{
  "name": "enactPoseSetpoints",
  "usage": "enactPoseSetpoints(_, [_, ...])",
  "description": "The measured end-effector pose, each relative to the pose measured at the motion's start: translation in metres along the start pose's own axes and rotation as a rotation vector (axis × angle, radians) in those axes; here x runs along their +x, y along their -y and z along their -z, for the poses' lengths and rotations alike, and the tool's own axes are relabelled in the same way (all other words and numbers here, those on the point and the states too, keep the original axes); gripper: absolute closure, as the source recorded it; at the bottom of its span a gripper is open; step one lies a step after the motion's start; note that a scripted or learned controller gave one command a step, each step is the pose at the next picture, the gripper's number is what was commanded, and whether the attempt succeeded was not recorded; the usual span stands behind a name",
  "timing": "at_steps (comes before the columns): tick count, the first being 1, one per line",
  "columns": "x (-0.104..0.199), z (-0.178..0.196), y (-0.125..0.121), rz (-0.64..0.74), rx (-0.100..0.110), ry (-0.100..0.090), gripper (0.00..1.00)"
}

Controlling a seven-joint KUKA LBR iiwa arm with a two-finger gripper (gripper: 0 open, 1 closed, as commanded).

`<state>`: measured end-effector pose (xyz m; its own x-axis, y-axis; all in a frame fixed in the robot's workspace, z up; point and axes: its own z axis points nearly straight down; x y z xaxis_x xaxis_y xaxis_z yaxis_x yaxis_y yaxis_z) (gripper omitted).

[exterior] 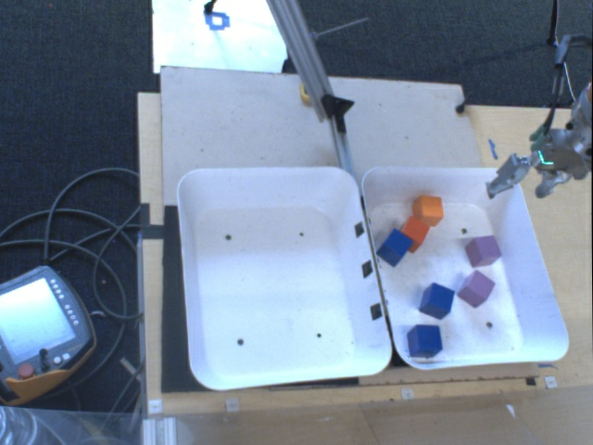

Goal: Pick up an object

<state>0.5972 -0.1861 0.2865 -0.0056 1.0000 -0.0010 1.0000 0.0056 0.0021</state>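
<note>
Several small cubes lie in the right bin (547, 290): an orange cube (427, 209), a red-orange cube (415, 233) touching a blue cube (395, 247), two purple cubes (483, 249) (476, 287), and two more blue cubes (436, 299) (424, 339). My gripper (516, 191) hangs over the bin's far right corner, to the right of the orange cube and above the purple ones. It is open, with nothing between its fingers (501, 180).
The left bin (199, 248) stands beside the right one, their rims meeting at the middle. A slanted metal pole (301, 44) crosses the board behind the bins. Cables and a teach pendant (37, 327) lie off the bench at left.
</note>
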Motion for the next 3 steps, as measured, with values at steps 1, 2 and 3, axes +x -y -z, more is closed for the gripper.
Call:
enactPoseSetpoints(1, [0.006, -0.06, -0.004, -0.001, 0.005, -0.002, 0.0])
enactPoseSetpoints(2, [0.007, -0.101, -0.005, -0.002, 0.004, -0.002, 0.0])
enactPoseSetpoints(3, [0.003, -0.161, -0.002, -0.003, 0.001, 0.0, 0.0])
